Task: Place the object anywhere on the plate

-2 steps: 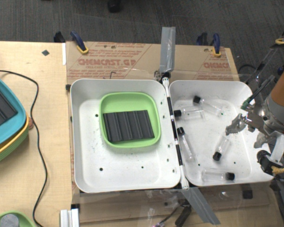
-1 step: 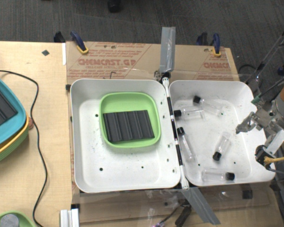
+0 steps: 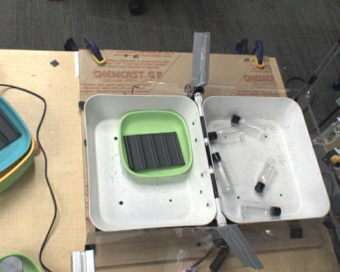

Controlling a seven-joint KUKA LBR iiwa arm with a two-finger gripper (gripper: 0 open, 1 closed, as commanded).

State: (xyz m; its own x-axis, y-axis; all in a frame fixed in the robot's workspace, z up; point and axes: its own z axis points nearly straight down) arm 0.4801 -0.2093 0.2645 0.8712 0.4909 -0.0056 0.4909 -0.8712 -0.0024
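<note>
A green square plate (image 3: 153, 121) lies in the left white bin (image 3: 105, 194), toward its back. A dark ribbed mat (image 3: 154, 151) covers the plate's middle. The right white bin (image 3: 299, 152) holds several clear vials with black caps. One vial (image 3: 231, 135) lies near the divider, and another vial (image 3: 221, 172) lies along the bin's left wall. A third vial (image 3: 264, 178) rests tilted near the centre. One more vial (image 3: 259, 211) lies by the front wall.
Cardboard (image 3: 158, 69) with two blue clamps (image 3: 94, 50) sits behind the bins. A grey tape strip (image 3: 200, 58) runs to the divider. Stacked teal and yellow containers (image 3: 8, 146) and a black cable (image 3: 45, 152) lie on the wooden bench at left.
</note>
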